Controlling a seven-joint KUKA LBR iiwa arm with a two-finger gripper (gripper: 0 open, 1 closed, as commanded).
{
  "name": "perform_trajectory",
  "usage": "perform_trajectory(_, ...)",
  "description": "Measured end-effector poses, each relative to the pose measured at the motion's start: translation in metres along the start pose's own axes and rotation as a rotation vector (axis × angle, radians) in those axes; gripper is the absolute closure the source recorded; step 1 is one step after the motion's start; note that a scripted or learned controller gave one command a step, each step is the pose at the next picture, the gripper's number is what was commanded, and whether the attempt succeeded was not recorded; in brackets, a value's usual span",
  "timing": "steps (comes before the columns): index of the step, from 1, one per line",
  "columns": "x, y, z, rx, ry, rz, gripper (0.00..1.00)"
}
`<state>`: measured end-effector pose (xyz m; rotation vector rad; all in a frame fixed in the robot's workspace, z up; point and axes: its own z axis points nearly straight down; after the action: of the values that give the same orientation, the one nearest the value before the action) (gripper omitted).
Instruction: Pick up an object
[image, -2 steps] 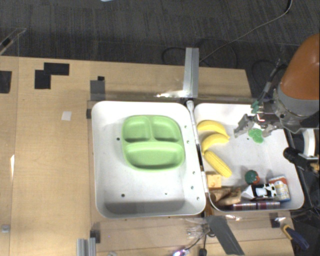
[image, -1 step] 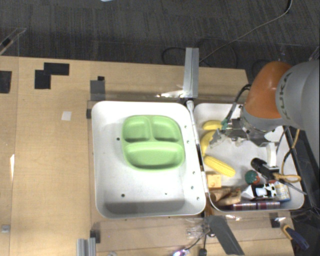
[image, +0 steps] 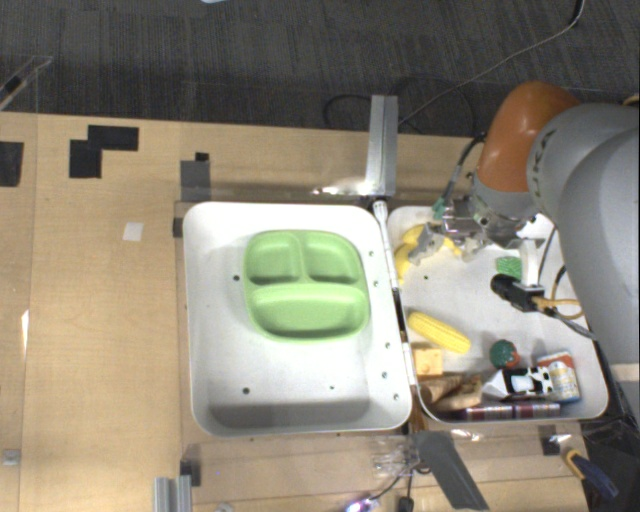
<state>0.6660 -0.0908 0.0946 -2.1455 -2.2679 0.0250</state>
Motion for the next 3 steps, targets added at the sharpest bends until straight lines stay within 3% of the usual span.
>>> perform_trajectory(1,-0.052,-0.001,-0.063,-0.034,-0.005,0.017,0.00)
perform_trajectory(2,-0.005,0.011,-0.015,-0.058,-0.009,0.009,0.00)
perform_trajectory(3,0.007,-0.041,0.007,-0.034,-0.005,-0.062,0.00)
